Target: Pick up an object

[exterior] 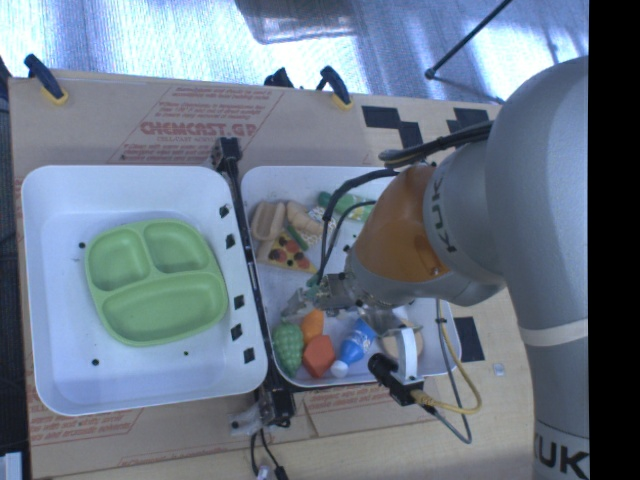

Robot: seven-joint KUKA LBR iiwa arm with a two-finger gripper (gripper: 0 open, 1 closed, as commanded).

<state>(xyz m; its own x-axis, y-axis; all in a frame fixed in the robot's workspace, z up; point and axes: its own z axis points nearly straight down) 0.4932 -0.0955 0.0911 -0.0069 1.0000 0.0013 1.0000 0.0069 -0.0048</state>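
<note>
Smooth green three-compartment plastic plate point(155, 280) fills the left white bin point(40, 298); right white bin point(262, 183) holds jumbled toy foods; claw's state unclear

Bench point(330, 108) with two white bins point(50, 298)

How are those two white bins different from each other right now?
The left bin holds a single green divided plate, lying flat; the right bin holds a jumble of small toy foods. The arm reaches over the right bin, while the left bin lies uncovered. Both are shallow, white and similar in size.
</note>
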